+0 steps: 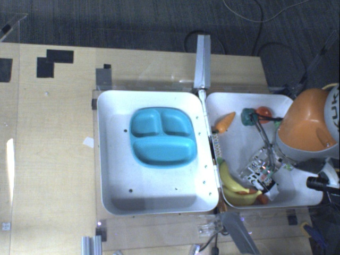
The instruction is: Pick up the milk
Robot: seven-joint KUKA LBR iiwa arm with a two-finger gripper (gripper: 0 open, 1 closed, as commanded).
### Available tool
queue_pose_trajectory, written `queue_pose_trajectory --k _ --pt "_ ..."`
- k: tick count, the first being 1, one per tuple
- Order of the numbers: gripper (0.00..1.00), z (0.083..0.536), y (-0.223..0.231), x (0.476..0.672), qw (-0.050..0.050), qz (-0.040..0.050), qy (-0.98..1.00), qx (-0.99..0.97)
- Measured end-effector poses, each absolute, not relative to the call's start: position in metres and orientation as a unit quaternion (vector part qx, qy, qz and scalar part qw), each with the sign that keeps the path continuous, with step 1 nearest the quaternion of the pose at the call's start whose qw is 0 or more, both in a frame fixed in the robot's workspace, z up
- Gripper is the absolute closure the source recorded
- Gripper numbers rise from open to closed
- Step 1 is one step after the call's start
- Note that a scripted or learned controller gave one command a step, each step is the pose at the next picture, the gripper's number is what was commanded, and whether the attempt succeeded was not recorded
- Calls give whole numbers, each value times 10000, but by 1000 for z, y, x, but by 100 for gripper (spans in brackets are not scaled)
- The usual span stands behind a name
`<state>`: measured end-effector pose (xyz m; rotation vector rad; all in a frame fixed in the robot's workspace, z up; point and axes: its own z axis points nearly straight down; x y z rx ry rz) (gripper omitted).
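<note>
My gripper (259,170) is low in the right bin (234,142), near its front, reaching down from the orange-banded wrist (308,122). A small white and dark object that may be the milk (267,187) lies right under and in front of it, largely hidden by the gripper. I cannot make out whether the gripper touches it.
A yellow banana (234,184) lies at the right bin's front left, close to the gripper. An orange carrot (225,121) and a green and red item (254,114) sit at the back. The left bin (114,158) holds a blue divided plate (162,136).
</note>
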<state>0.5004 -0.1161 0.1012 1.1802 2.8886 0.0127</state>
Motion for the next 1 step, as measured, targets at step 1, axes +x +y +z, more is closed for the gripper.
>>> queue_pose_trajectory --k 1 --pt "100 207 -34 515 34 16 9239 3826"
